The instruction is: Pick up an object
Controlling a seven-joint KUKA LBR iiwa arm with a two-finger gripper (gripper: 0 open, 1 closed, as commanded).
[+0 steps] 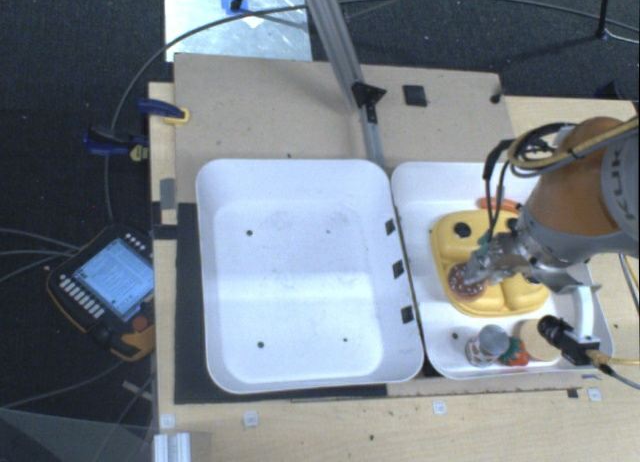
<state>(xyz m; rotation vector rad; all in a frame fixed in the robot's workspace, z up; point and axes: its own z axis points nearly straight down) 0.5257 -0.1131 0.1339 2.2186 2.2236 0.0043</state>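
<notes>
Lowest in your frame, one small grey-and-red object [492,345] sits against the right bin's [420,250] bottom rim. One yellow object [470,240] lies mid-bin under the gripper [478,268]; you cannot tell its jaw state. Left bin [290,270] offers open room.

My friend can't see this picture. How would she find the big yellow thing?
Find the two white bins side by side and go to the right bin, where the grey arm reaches in. The yellow thing lies in its middle, under the gripper. It is far bigger than the small grey and reddish bits near the bin's front edge, and the only yellow one.
</notes>
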